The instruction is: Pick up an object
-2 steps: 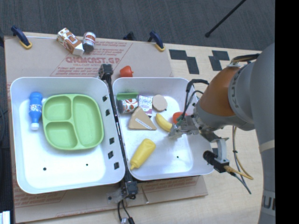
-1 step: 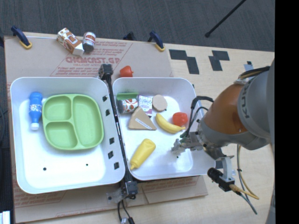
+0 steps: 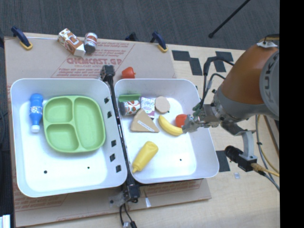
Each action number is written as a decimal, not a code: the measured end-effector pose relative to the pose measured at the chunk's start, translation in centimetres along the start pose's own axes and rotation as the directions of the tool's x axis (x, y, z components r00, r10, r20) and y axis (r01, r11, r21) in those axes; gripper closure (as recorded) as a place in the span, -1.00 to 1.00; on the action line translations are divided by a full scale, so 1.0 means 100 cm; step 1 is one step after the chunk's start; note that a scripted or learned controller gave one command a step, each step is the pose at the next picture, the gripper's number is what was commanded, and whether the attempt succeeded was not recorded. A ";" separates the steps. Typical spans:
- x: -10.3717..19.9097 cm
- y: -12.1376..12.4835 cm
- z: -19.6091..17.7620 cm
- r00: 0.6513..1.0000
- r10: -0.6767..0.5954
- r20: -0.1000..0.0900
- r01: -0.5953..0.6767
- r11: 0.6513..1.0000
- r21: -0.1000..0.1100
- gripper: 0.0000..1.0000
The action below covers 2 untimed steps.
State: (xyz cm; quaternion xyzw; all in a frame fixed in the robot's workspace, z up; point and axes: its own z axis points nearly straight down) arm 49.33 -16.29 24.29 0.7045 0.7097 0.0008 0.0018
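Observation:
The right bin [image 3: 204, 156] holds a banana [image 3: 169, 126], a small red object [image 3: 181, 119], a tan wedge [image 3: 143, 123], a yellow mustard bottle [image 3: 144, 156], a green-capped can [image 3: 129, 104], a white packet [image 3: 148, 104] and a round beige piece [image 3: 162, 104]. My gripper [image 3: 192, 123] is low at the right side of this bin, right beside the red object and the banana's right end. Its fingertips are too dark and small to read.
The left bin [image 3: 23, 175] carries a green divided plate [image 3: 74, 123] and a blue-capped bottle [image 3: 36, 110]. Behind the bins on the cardboard lie a small carton [image 3: 70, 41], a can [image 3: 90, 42] and a red item [image 3: 128, 72]. Blue clamps hold the board's back edge.

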 end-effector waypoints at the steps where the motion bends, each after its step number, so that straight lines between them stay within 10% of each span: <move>1: -0.015 0.113 0.053 1.000 0.001 -0.001 -0.001 1.000 0.005 1.00; 2: -0.016 0.113 0.052 1.000 0.000 0.000 0.000 1.000 0.004 -1.00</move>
